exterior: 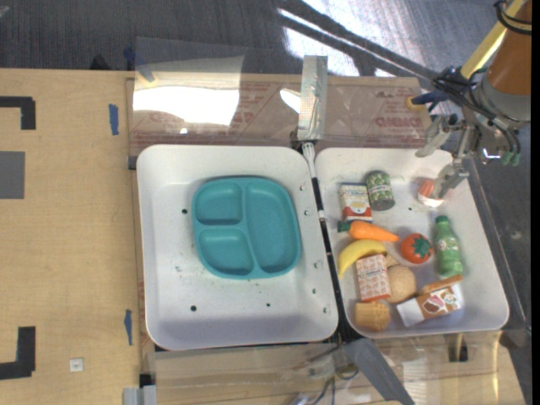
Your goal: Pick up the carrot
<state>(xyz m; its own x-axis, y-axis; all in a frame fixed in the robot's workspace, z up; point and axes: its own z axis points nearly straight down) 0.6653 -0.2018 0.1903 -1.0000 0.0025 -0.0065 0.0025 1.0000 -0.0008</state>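
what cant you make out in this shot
- End effector, camera view: too small and blurred to tell how its fingers stand.
- Arm: cut off by the right edge.
- Labels on the can and small cartons: too small to read.
- Banana: its lower part is covered by a carton; the carrot crosses its top.
- Reddish item under the end effector: blurred, unclear what it is.

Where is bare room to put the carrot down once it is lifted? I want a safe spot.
Bare floor rings the teal tray in the left bin, widest along its near edge. In the right bin, the carrot lies amid crowded toys; its far-left corner is bare.
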